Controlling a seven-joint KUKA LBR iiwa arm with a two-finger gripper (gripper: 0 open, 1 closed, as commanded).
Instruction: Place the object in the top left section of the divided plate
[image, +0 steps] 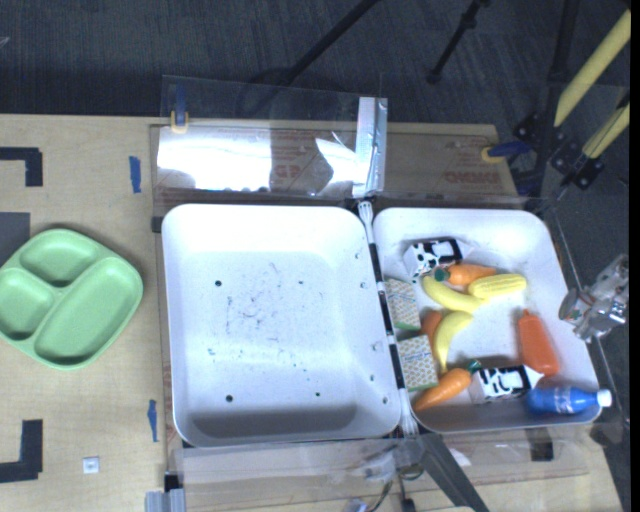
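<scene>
A green divided plate (128, 286) lies on the bench left of both bins, with two small sections at its upper left and one large section at its lower right. All its sections look bare. The right bin (520, 228) holds toy food: a banana (449, 312), a corn cob (497, 286), two carrots (470, 272) (441, 389), an orange piece (537, 343), two black-and-white cartons (433, 256) (505, 380) and a blue bottle (562, 401). My gripper (598, 304) hangs over the right bin's right rim, with nothing visibly held.
The left bin (180, 250) stands between the plate and the right bin. Two textured square pieces (404, 305) (418, 362) lie against the right bin's left wall. A clear plastic sheet (265, 150) stands behind the left bin.
</scene>
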